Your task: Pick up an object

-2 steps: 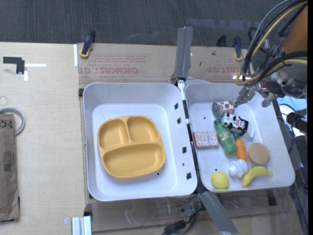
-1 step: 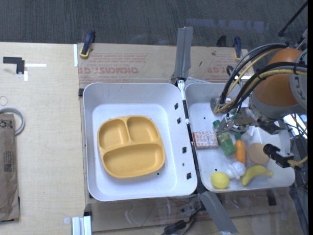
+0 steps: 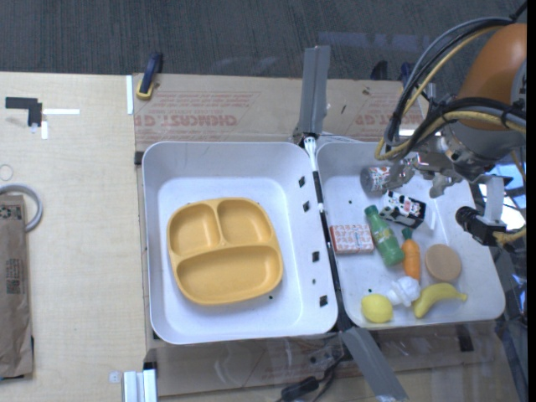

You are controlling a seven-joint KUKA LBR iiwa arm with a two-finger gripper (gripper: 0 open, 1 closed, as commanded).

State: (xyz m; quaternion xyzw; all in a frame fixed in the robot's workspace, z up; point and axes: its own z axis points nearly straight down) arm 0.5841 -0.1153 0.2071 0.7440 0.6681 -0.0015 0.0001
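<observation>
- Bright, even overhead light; white bins (image 3: 159, 249) near blown out, esp. left of the claw (image 3: 400, 174).
- Soft short shadows under tray (image 3: 226, 249) & toys below claw.
- Claw itself slightly blurred; bench detail sharp.
- Bluish glare at arm (image 3: 494, 74), right of claw.

The arm (image 3: 494, 99) enters from the right side and it has a round orange part at the top, smooth and shiny. Below this part the body is grey metal with some lighter silver pieces. Several thick black cables (image 3: 435, 65) run in curves along the arm, and one thin yellow cable (image 3: 398, 145) goes together with them. Near the lower end there is a black round knob on the side, and a pale flat piece next to it.
</observation>
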